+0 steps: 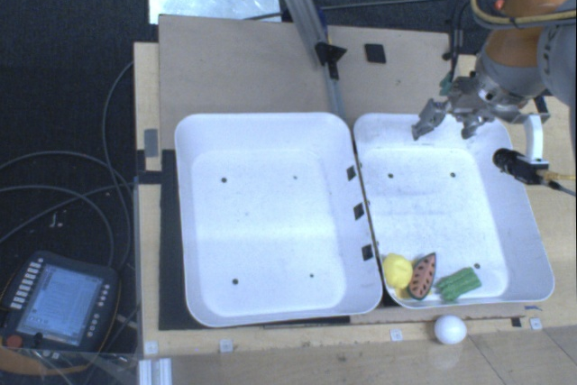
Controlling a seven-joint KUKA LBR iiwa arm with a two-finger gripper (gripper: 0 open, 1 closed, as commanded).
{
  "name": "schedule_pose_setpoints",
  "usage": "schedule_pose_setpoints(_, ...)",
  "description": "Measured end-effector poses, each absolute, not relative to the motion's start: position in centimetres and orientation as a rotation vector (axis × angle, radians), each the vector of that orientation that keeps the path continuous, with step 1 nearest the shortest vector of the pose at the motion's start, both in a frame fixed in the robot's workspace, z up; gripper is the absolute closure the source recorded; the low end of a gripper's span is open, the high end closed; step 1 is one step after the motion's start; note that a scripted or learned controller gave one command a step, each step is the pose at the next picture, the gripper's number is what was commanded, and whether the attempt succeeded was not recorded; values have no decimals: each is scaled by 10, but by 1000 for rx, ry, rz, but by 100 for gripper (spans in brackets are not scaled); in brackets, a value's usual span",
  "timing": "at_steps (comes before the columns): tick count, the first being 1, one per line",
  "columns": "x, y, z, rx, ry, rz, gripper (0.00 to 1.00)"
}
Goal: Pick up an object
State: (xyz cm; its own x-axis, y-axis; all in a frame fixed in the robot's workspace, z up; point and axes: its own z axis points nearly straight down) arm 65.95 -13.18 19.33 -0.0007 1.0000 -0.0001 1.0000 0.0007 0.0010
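Your gripper (448, 120) hangs spread and empty over the far rim of the right bin (532, 234). The candidates sit well apart from it, bunched in the opposite near corner: yellow toy (397, 270), watermelon-slice toy (422, 275), green toy (458, 283). They look like light, stiff, slick plastic; pinch the green one across its narrow middle, it's the least crowded.

A grey handheld control pendant with a lit screen (56, 302) lies on the dark carpet at lower left, cables looping beside it. A slanted metal pole (302, 0) rises behind the bins, perhaps a camera stand.
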Motion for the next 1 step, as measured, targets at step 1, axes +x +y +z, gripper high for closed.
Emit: schedule_pose_setpoints(1,622,-208,149,2230,2216,-3,0)
